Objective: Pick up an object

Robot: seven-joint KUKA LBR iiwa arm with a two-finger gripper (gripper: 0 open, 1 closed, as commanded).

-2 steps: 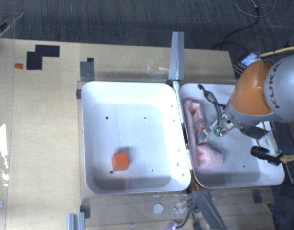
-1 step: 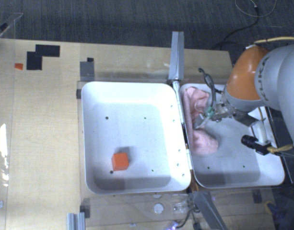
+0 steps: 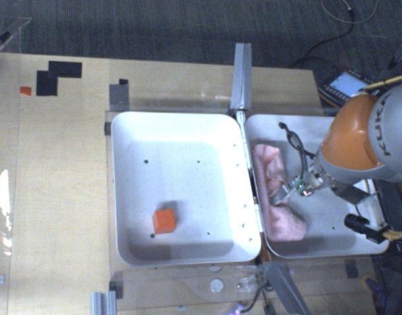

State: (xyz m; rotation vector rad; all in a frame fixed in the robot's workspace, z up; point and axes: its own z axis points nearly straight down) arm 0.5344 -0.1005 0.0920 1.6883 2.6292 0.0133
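On the bench (image 3: 56, 195), near its far left corner, sit a few black blocks (image 3: 56, 76) and a tiny orange chip (image 3: 25, 91), well apart from the bins. The left bin (image 3: 128, 136) holds one small orange cube (image 3: 164, 221), resting near its front edge, left of centre; it looks stiff and light, with flat sides that would take a pinch across two opposite faces. The right bin (image 3: 332, 238) carries a pink cloth (image 3: 277, 192) bunched along its left wall, running from the far part of the bin down toward the front left corner. The cloth looks soft, limp and very light, likely to sag and slide if taken by a thin fold, so the best hold is probably on a raised wrinkle or the thicker lump at its front end. The arm (image 3: 358, 143) comes in over the right bin, and the gripper (image 3: 287, 194) sits low at the right edge of the cloth, about halfway along it, touching or just above the fabric. From this slant it cannot be told how its tips are set, nor whether any cloth is caught by it. The cloth lies flat on the bin floor, so judging by that, nothing is lifted yet.
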